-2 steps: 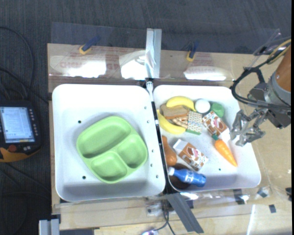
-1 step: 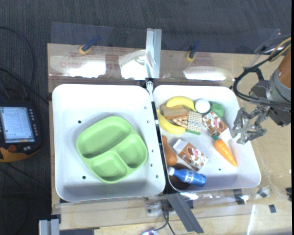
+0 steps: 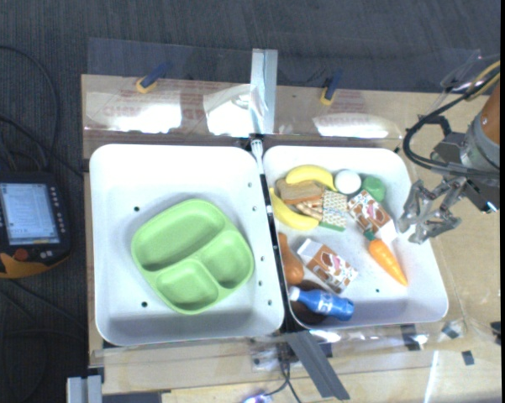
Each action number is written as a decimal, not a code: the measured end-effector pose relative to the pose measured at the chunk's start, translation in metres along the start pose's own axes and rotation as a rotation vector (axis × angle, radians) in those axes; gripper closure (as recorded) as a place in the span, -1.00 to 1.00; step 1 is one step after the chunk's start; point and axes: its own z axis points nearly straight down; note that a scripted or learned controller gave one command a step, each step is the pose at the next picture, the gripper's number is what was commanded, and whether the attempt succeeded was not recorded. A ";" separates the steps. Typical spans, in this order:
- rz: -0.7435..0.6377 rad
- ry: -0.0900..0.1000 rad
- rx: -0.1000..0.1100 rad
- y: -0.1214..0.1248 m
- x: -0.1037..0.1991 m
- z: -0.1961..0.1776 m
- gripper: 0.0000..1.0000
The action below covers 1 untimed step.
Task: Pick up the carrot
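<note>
Carrot (image 3: 387, 259): lies slantwise in the right bin (image 3: 420, 288), near its right wall, top end beside a small printed carton (image 3: 369, 212). Gripper (image 3: 429, 217): hangs over that bin's right rim, just beside the carrot, fingers spread, holding nothing. Risks, as judged: a descent from here may strike the rim; the carrot's taper may slip from the fingers; the crowding carton may get pinched instead.

Robot lab: teach pendant (image 3: 21, 217), cables (image 3: 34, 82)

Carrot (image 3: 387, 260) in right bin (image 3: 420, 305)
</note>
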 end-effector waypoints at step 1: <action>0.001 -0.004 0.000 0.000 -0.001 -0.009 1.00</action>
